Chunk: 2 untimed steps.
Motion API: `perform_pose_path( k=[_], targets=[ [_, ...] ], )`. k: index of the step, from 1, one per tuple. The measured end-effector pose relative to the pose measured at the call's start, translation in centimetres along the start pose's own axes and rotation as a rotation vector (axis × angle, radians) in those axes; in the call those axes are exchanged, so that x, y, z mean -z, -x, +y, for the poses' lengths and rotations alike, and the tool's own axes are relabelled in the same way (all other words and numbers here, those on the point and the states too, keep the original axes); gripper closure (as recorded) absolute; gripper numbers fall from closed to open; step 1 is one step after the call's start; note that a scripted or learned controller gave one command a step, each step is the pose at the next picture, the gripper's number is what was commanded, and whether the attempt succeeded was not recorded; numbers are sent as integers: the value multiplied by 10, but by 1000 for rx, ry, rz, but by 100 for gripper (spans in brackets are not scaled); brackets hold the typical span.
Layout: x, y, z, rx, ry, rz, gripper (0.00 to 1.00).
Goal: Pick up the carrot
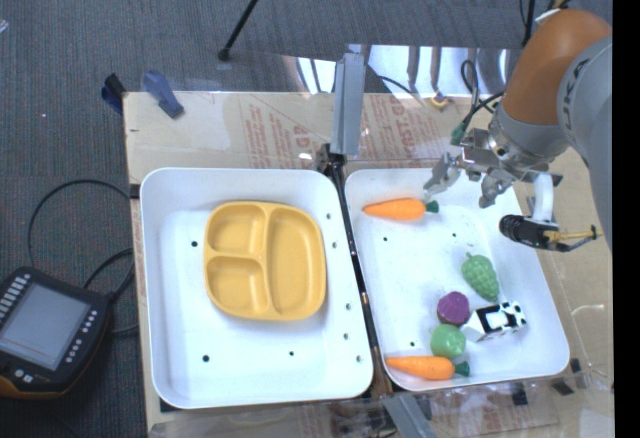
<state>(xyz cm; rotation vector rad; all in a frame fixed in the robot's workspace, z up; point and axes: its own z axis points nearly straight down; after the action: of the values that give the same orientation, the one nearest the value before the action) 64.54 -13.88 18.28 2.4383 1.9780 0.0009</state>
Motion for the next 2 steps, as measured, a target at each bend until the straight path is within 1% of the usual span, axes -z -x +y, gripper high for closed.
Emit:
perform_pose_path(
  k=[1, 2],
  targets=[
    [-100, -20, -7, 10, -11, 0, 0],
    [6, -102, -21, 163, -1, 3, 0]
  ],
)
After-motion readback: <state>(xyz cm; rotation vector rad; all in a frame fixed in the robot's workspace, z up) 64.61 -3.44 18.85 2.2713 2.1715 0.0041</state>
